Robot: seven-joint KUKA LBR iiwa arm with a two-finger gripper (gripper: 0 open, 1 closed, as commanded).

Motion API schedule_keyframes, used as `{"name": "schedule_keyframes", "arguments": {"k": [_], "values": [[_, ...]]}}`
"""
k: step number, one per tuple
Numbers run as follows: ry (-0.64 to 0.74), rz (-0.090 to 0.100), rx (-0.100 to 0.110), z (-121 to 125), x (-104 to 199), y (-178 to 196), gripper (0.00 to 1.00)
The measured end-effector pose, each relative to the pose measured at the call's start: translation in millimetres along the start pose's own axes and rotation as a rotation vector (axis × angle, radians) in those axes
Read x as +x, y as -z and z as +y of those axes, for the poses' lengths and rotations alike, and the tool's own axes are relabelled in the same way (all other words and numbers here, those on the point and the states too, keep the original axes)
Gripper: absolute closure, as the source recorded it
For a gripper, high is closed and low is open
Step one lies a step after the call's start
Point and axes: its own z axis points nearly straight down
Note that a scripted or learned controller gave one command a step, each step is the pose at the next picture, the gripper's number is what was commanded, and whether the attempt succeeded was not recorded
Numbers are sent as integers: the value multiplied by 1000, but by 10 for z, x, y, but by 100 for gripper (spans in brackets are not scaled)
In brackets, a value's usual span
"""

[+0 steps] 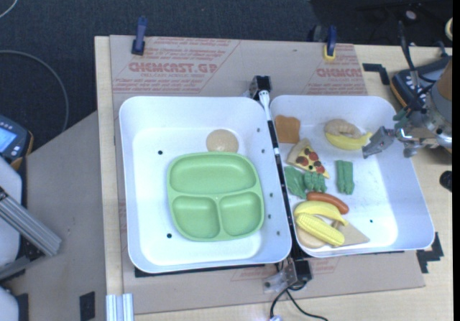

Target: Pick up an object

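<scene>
My gripper (388,151) hangs over the right bin (402,190) near its upper right side, open, with nothing between its two dark fingers. Just left of it lies a yellow banana (346,141) against a beige bun (341,127). Further left are a brown toast piece (287,128) and a pizza slice (306,159). Lower down lie a green bean pod (346,176), a green leafy piece (303,182), a red sausage (329,201), a yellow corn cob (319,229) and a tan bread wedge (352,235).
The left bin (144,169) holds a green divided plate (215,195) and a beige round piece (222,141) behind it. A black divider strip (273,147) runs between the bins. Cables and a dark device (410,82) sit at the right edge.
</scene>
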Motion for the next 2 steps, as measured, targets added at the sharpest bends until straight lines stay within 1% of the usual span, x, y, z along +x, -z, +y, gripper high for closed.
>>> {"name": "schedule_keyframes", "arguments": {"k": [1, 2], "values": [[0, 6, 10, -459, 398, -1205, 0], [3, 5, 5, -709, 892, -1148, 0]]}}
